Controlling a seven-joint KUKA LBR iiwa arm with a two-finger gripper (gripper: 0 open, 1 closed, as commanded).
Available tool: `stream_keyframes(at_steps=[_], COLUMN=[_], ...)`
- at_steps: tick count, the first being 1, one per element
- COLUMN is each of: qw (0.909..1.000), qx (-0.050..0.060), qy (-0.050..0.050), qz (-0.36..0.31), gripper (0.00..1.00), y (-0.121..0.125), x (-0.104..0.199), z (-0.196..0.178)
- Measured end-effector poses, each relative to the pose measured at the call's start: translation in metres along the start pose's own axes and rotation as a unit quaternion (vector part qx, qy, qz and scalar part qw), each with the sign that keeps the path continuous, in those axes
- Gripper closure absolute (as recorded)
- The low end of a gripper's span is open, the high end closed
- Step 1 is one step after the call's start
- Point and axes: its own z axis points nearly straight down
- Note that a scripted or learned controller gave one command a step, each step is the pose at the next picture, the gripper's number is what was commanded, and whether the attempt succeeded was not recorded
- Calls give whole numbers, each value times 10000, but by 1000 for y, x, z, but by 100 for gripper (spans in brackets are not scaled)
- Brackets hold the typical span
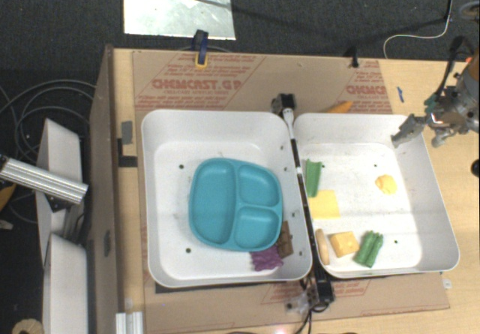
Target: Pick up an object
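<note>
Left bin (169,175) carries a blue plate (235,205); right of that plate sit green pieces, a yellow square (325,204) and a small yellow lump (385,184), likeliest target. Further right, over the bin's far corner, hovers the tool (420,130). Whether it's open or holding anything, can't tell. That rounded lump could roll away.

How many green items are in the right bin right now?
2. One green piece lies by the bin's left wall, above the yellow square; the other green piece sits near the front edge. None looks hidden.
</note>
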Motion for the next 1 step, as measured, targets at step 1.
stream_keyframes(at_steps=[1], qw=[10000], qx=[45], qy=[30], qz=[-37], gripper=[0], y=[-67], x=[106], z=[34])
